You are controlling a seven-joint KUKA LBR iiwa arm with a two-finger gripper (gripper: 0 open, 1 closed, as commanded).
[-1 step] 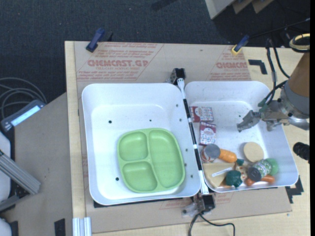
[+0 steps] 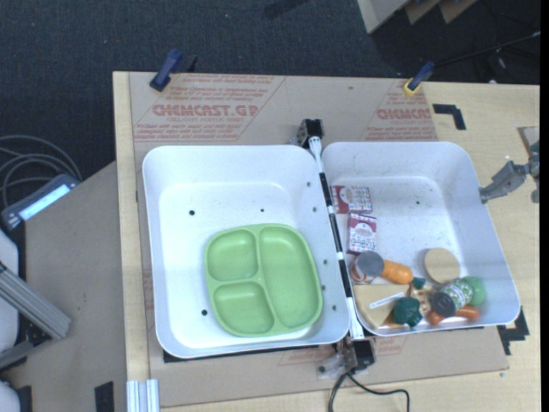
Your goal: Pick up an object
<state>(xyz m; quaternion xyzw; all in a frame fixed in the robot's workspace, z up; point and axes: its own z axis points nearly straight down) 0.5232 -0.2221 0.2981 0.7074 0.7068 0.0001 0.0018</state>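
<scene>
Bench point(image 2: 214, 118), hand point(image 2: 508, 178) beside bin point(image 2: 412, 157), toys point(image 2: 429, 294) apart

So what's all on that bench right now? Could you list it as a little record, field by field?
left bin: holds a green divided plate
right bin: small items piled at the near end
near-end pile: round tan disc, orange carrot-like piece, small can, green bottle
by the shared wall: two red and white packets
robot gripper: at the right edge, outside the right bin, holding nothing visible
</scene>
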